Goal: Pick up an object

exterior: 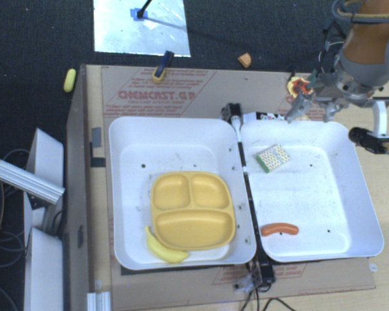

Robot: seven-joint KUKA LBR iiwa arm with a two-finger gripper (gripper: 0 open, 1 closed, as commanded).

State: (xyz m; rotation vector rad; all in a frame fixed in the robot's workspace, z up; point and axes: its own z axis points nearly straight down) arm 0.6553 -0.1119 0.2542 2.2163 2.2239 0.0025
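Note:
In the right bin a green-and-white patterned sponge lies near the far left part, and an orange sausage lies near the front left. The left bin holds a yellow divided plate with a yellow banana against its front left edge. My gripper hangs over the far rim of the right bin, to the right of and beyond the sponge. Its two fingers stand apart with nothing between them.
A small red-and-yellow object sits on the cardboard just behind the right bin, close to the gripper. Farther back lie an orange piece, a yellow-tipped clamp, a yellow item and a shiny sheet.

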